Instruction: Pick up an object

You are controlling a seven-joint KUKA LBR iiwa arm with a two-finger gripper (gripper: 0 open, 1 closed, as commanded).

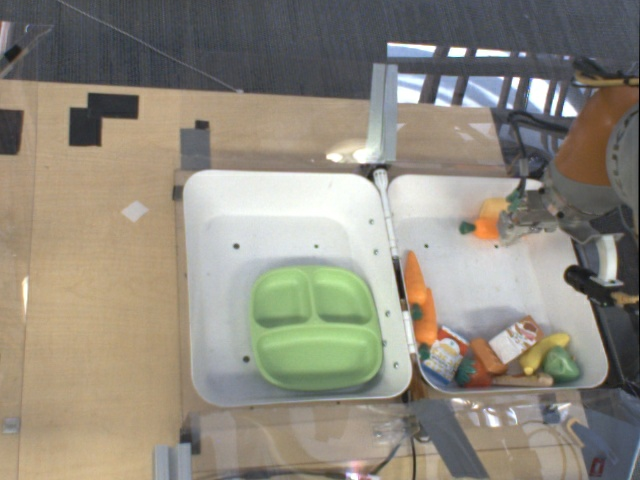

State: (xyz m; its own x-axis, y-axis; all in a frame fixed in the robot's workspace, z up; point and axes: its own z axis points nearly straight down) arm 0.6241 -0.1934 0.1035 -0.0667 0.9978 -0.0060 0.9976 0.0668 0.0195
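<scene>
**Grip in doubt over the right bin**

The gripper [508,223] is seen against a small orange toy [487,222] in the right bin [450,268]. Whether it is clenched cannot be told. A slip is risked if the rounded toy is caught off-centre.

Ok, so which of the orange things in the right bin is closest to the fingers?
The small orange piece with a green tip, alone in the far part of the right bin, beside the gripper. The long orange carrot lies against the bin's left wall, farther off.
</scene>
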